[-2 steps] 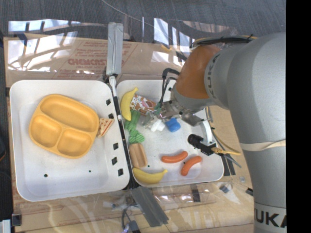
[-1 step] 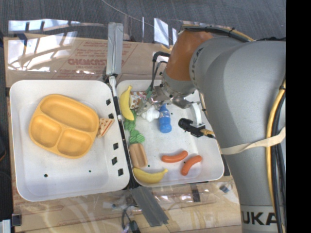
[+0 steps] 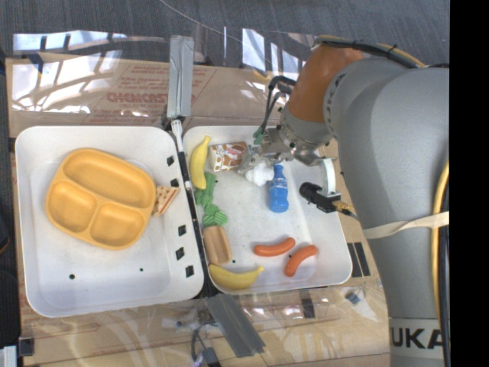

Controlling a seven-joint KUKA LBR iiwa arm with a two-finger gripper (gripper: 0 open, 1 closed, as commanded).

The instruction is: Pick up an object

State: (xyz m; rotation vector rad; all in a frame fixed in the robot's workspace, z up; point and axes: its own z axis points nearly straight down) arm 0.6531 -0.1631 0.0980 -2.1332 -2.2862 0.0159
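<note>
Blue bottle [image 3: 278, 192]: we record it lying flat in the right bin [image 3: 336, 270], near the far wall. We note its white-capped end pointing toward that wall.

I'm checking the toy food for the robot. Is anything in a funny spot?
One thing: a small cracker sits in the left bin, leaning on the edge of the yellow divided plate instead of in a compartment. All the other food, such as the bananas and sausages, lies in the right bin.

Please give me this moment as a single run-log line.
arm: over right bin | tool: low, between snack packet and blue bottle | grasp: none seen | left bin: yellow tray
</note>
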